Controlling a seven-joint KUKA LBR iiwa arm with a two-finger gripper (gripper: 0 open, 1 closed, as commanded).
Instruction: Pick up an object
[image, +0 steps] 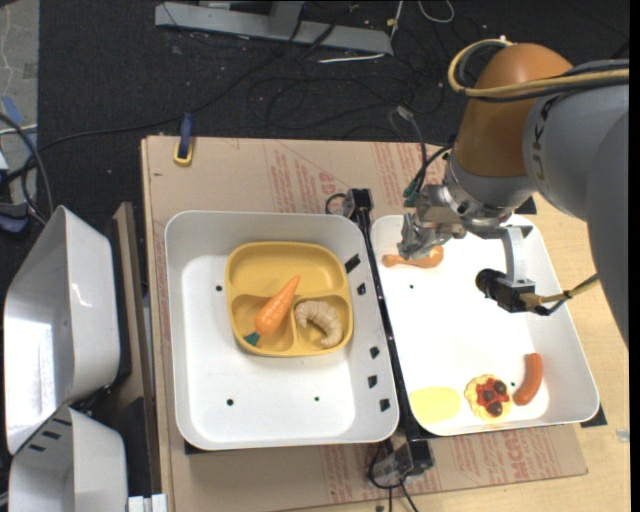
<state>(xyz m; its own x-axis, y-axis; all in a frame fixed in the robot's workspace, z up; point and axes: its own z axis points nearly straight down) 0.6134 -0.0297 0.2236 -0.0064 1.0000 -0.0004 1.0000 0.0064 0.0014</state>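
Observation:
My gripper (420, 243) hangs low over the far left corner of the right bin (455, 335). It is right above a small orange curved piece (416, 261) that lies on the bin floor, and it hides part of that piece. Whether it touches the piece cannot be made out. Near the right bin's front edge lie a pale yellow disc (435, 403), a round piece with red toppings (488, 395) and an orange-red sausage (527, 378).
The left bin (200, 380) holds a yellow divided plate (243, 268) bearing a toy carrot (277, 306) and a pale shrimp (321, 321). A black fitting (505, 288) with a cable hangs off the arm over the right bin. White tubs (55, 300) stand at the far left.

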